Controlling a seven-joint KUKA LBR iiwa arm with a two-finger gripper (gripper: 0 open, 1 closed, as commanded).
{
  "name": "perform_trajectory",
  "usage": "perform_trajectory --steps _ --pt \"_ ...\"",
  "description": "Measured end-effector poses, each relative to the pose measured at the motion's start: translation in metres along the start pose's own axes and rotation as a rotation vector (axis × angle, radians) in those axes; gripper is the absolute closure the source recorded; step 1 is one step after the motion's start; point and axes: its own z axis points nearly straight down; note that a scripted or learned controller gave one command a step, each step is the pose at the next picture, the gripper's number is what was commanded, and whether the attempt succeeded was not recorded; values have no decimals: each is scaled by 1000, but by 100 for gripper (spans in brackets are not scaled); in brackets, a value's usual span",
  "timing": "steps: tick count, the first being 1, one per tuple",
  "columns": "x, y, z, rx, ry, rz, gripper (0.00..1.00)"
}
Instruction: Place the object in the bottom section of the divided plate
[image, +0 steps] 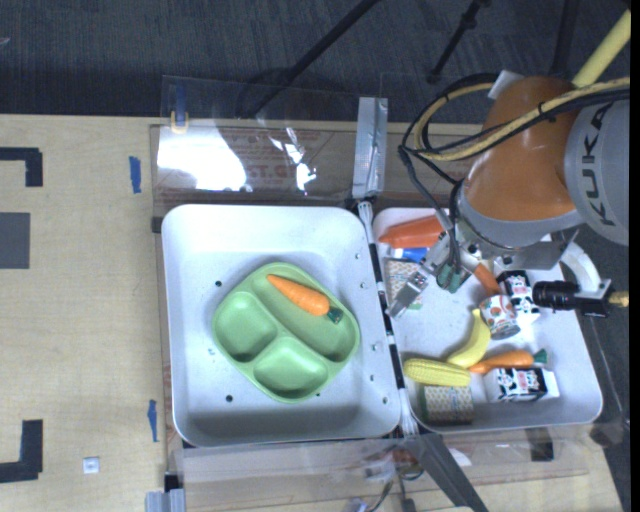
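Operator: How far along is the job?

Spotter: Not done, by my reading. The bottom section (290, 368) of your green plate (226, 300), the one nearest the lower edge of the frame, has nothing in it. So you have the whole placement left.

Operator: What's in the bins?

Spotter: Take the near end first. Low in the right bin (578, 400) you have a patterned packet (448, 400). Just above it are a corn cob (435, 372) and a cow-print carton (520, 382). Next come a small carrot (510, 360) and a banana (472, 342), which is touching the corn. Further up there is a second carton (505, 310). The left bin (200, 400) holds just the plate.

Operator: And the thing I'm supposed to place?

Spotter: I take it to be the big carrot (305, 295). It lies slantwise in the plate's upper section, one compartment away from where you want it.

Operator: Where's the claw?

Spotter: Your claw (440, 270) hangs over the upper part of the right bin, beside the wall between the bins and well apart from the big carrot. I cannot tell whether it is released or clenched. Nothing I can make out is in its grasp. An orange item (410, 232) lies just beyond it, toward the top.
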Motion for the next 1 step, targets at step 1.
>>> perform_trajectory --steps 1 --pt "-1 1 -10 -4 -5 -1 100"
